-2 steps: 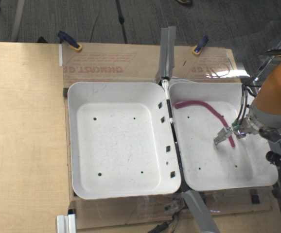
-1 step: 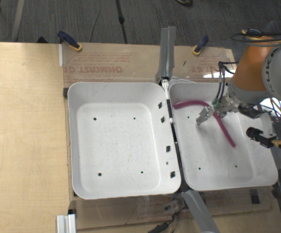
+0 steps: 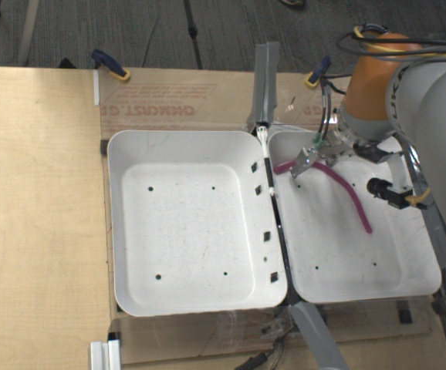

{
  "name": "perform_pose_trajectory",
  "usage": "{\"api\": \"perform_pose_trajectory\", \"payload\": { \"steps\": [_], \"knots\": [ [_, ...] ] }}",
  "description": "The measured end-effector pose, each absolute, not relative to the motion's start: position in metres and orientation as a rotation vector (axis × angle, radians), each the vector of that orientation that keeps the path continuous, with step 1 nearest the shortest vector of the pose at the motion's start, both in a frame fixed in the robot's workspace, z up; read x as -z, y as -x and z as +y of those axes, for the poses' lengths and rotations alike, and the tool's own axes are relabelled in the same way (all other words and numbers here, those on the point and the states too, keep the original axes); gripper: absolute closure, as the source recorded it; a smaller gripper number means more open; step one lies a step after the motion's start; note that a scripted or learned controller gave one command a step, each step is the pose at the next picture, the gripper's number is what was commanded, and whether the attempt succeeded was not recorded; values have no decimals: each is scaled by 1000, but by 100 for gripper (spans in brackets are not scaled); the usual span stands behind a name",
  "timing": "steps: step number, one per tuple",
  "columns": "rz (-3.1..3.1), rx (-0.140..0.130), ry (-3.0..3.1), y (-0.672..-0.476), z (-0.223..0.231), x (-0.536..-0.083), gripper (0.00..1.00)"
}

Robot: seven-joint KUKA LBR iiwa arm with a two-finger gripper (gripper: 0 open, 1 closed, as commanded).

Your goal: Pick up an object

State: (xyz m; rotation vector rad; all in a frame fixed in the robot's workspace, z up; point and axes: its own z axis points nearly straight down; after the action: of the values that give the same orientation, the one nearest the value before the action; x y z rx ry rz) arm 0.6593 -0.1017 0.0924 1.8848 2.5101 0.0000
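Observation:
A long, bent magenta strip lies in the right bin. It runs from near the bin's upper-left corner down toward its middle right. My gripper is low over the strip's upper-left end, near the bin's back wall, and overlaps the strip there. The grey arm with its orange band reaches in from the upper right. Whether the strip is held is not visible from this angle.
The left bin sits beside the right one, and a ridge with black clips divides them. A black fitting sticks out from the arm over the right bin. Blue clamps hold cardboard behind the bins.

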Motion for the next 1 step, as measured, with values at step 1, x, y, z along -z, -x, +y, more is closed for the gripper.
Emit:
{"api": "perform_pose_trajectory", "payload": {
  "steps": [1],
  "knots": [
    [2514, 2, -1881, -591, -161, -158, 0]
  ]
}}
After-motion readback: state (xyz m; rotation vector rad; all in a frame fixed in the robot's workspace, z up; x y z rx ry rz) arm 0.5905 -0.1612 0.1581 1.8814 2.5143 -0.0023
